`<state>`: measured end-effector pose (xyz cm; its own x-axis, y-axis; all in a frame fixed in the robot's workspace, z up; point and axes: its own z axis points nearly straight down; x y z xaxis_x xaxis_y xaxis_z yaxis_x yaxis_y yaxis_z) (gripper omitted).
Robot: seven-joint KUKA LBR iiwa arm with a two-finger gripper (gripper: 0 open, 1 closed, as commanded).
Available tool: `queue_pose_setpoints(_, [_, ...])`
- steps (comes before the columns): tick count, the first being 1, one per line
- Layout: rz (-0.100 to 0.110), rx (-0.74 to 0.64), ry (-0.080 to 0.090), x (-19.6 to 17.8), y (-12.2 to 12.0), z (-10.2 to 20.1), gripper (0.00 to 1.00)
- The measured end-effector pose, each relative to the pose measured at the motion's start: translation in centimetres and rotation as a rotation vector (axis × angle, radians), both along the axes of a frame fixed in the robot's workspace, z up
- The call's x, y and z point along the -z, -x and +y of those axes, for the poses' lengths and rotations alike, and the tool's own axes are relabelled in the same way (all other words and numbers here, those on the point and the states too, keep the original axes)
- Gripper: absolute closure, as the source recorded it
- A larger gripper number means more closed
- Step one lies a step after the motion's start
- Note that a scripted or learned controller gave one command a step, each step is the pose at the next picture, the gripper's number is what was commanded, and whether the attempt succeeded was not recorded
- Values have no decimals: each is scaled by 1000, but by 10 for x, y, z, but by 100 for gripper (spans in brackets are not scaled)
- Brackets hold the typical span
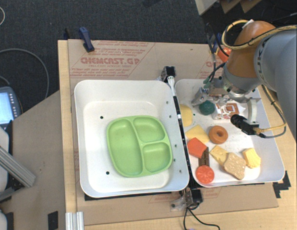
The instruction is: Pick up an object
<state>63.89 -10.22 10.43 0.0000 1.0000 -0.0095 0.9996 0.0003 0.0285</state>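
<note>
Beside one green tray [138,145], nine foods.

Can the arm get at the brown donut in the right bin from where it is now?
Probably yes. The donut lies flat with its top uncovered, apart from its neighbours, and the gripper hangs just beyond it over the same bin.

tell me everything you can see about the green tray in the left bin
The green tray is a pale green divided plate, plastic by its look, rounded-rectangular with three compartments: one long section on its left and two smaller ones on its right. It lies flat and slightly rotated on the floor of the left bin, roughly central, toward the near side. Its compartments hold nothing. It touches only the bin floor; the arm is over the other bin.
</note>
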Motion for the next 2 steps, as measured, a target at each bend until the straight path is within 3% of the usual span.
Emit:
queue_pose_setpoints(1, [-6, -2, -4, -12, -2, 4, 100])
queue_pose_setpoints(2, [22, -7, -10, -85, -16, 96, 100])
